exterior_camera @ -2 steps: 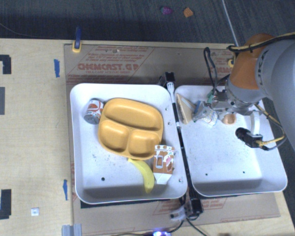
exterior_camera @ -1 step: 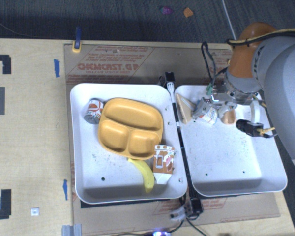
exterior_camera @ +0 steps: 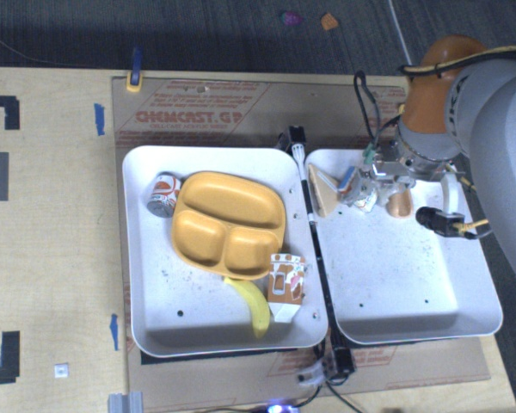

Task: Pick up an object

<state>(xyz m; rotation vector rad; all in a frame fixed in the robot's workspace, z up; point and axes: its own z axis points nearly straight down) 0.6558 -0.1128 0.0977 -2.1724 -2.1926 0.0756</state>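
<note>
Bench point(exterior_camera: 52, 231): 2 shallow white bins side by side on a brown board.

Left bin point(exterior_camera: 150, 317), contents: 1 yellow 3-compartment tray point(exterior_camera: 228, 222), tilted across the middle; 1 small can point(exterior_camera: 162, 194) at the tray's upper-left edge, touching it; 1 banana point(exterior_camera: 254, 304) partly under the tray's lower edge; 1 small brown-and-white carton point(exterior_camera: 285, 284) just beside the banana.

Right bin point(exterior_camera: 413, 299), contents: 1 tan wedge-shaped item point(exterior_camera: 324, 192) against the upper-left wall; 1 small brown item point(exterior_camera: 400, 203) near the upper wall; small pale pieces between them, too cluttered to name.

Arm: grey, orange band point(exterior_camera: 430, 101), reaching in from the right. The hand point(exterior_camera: 374, 179) sits low over the right bin's upper part, among the small pieces, between the wedge and the brown item. Whether it is released, clenched or grasping anything cannot be told.

Step in hand, as judged: reaching for a grasp in the right bin. No item is seen lifted.

Next move calls for: closing on 1 item alone, clear of the bin wall, then a straight lift.
</note>
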